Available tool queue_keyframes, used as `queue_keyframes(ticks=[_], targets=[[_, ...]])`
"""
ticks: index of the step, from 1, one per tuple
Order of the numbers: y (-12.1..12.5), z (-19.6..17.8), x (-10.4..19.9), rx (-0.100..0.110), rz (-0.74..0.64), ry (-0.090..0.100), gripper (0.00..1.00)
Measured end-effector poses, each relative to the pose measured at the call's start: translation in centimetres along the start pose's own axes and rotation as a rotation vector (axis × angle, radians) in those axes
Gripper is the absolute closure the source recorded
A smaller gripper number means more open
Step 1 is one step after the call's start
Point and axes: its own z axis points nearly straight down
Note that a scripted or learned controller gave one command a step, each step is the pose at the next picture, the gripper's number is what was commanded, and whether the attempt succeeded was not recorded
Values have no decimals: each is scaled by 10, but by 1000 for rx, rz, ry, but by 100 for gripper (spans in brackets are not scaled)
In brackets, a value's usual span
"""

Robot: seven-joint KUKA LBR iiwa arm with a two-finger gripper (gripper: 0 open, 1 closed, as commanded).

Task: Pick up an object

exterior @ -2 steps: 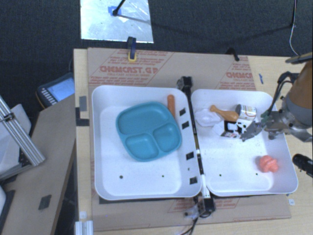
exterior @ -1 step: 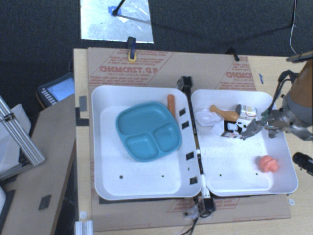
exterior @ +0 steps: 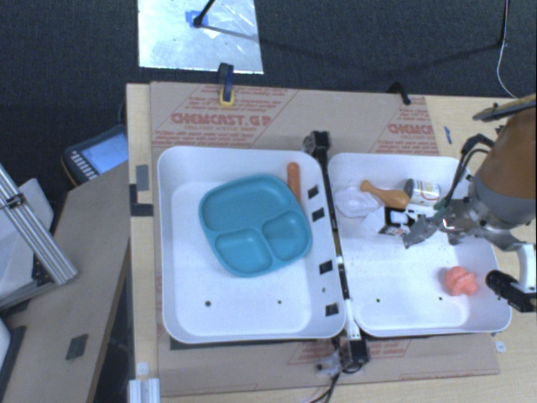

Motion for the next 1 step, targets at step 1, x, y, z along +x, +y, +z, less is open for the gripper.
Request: queue_keyframes(ticks=[1], targets=[[-1, 63, -2, 2, 1, 0, 0]])
